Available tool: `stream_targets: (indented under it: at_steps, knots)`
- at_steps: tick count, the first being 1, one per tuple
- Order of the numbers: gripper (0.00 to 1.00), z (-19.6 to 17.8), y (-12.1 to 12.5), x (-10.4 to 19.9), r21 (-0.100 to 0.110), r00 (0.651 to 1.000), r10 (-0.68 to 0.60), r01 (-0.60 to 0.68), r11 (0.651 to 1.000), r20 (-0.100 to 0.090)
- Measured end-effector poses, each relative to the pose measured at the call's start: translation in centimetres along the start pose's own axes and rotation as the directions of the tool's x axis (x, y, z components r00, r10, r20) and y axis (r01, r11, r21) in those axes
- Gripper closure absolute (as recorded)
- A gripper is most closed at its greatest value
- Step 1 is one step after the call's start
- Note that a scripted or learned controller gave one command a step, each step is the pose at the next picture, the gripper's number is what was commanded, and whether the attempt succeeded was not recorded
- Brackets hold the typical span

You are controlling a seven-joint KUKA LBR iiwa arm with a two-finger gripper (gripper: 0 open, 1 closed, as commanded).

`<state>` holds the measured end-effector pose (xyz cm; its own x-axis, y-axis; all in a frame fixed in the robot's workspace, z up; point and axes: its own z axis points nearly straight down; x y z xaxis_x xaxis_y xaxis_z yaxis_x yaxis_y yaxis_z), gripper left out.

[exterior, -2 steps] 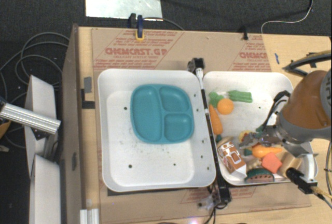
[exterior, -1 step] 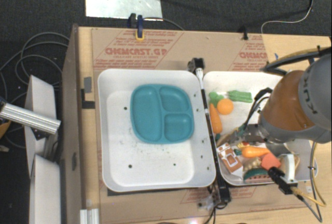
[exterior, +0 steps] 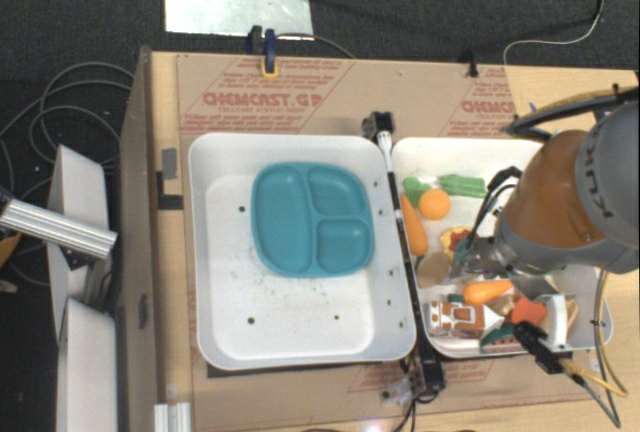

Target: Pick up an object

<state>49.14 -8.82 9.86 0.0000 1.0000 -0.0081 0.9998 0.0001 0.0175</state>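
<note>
Claw (exterior: 468,265) works beside board (exterior: 262,100) printed "CHEMCAST GP"

A grey arm (exterior: 590,190) with an orange band reaches in from three o'clock over the right-hand white bin (exterior: 420,156), its wrist low above a clutter of toy food. Near the bin's twelve o'clock rim lie a green piece (exterior: 462,185) and an orange ball (exterior: 434,205); a carrot-shaped piece (exterior: 413,225) lies along the nine o'clock wall. Toward six o'clock sit an orange oblong piece (exterior: 488,291) and a small printed carton (exterior: 455,318). The gripper (exterior: 470,255) is down among these pieces. In the left-hand white bin (exterior: 300,330) a teal divided plate (exterior: 311,219) rests flat, slightly toward twelve o'clock. Both bins stand on a cardboard-covered surface (exterior: 260,100).
</note>
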Motion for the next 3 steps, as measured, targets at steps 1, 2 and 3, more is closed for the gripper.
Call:
stream_targets:
  at_steps: [1,2,3]
  knots:
    - [0.0,0.1,0.0,0.0,0.001,1.0,-0.001,0.001,1.0,-0.001]
    - [0.0,1.6,8.5,-3.9,0.009,1.0,-0.005,0.005,1.0,-0.004]
    - [0.0,1.6,5.4,-5.7,0.018,1.0,0.001,-0.001,1.0,-0.007]
